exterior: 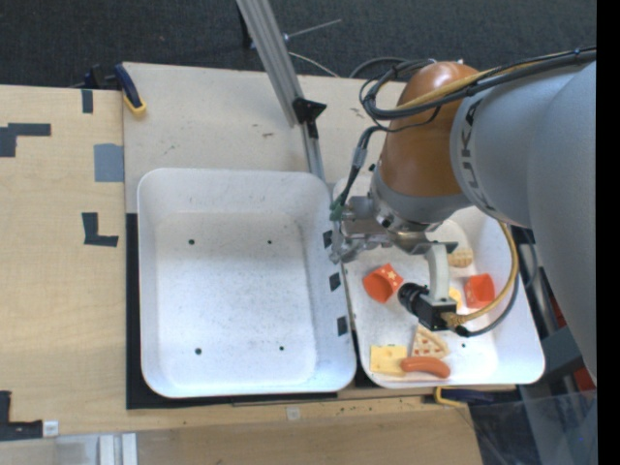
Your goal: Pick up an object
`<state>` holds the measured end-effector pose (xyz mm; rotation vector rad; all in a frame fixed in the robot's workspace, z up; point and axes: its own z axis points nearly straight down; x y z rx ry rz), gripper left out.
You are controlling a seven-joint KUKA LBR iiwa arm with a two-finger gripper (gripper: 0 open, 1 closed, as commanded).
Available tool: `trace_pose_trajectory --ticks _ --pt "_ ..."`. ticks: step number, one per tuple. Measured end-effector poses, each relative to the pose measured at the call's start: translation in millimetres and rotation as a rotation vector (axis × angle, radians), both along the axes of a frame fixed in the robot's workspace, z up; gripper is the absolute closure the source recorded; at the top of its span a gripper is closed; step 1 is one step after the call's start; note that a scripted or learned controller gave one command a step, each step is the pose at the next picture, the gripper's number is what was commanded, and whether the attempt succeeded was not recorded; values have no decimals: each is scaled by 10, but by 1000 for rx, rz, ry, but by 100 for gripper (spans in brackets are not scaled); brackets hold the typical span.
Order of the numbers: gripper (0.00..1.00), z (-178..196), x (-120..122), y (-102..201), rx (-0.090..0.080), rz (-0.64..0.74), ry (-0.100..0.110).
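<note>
The right white bin (524, 360) holds small toy food pieces. A red-orange piece (382, 283) lies near its left wall, and an orange block (480, 290) sits to the right. A pizza slice (429, 342), a red sausage (426, 365) and a yellow cheese slab (387, 358) lie along the front, with a beige piece (461, 258) further back. My gripper (342, 247) hangs low at the divide between the two bins, just left of the red-orange piece. The orange-banded wrist hides most of it.
The left white bin (232, 279) stands beside the right one, their walls meeting under my wrist. A slanted metal pole (276, 56) rises behind the bins. Cables loop off the arm over the right bin. A yellow clamp (132, 92) sits at the bench's back left.
</note>
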<state>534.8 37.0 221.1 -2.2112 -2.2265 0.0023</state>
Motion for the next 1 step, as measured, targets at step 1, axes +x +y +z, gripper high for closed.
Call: trace_pose_trajectory --ticks 1 --pt "100 20 -248 476 0 0 1"
